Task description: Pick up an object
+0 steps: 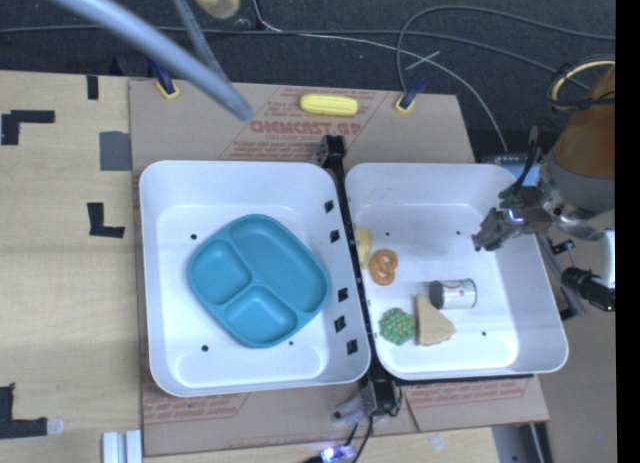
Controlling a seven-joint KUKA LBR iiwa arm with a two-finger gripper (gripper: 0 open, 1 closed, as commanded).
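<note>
The right bin [420,191] holds a pretzel [383,267], a small silver can [455,294] lying on its side, a tan wedge [433,325], a green bumpy ball [397,326] and a pale yellow piece [364,242] by the divider. My gripper [497,227] hangs at the bin's right wall, above and right of the can, with nothing seen between its fingers. The arm's orange band [590,141] is at the right edge.
The left bin [165,191] holds a blue divided plate [258,278]. A yellow banana-like toy [328,104] lies on the cardboard behind the bins. A grey pole [130,21] crosses the upper left. Cables run behind the right bin.
</note>
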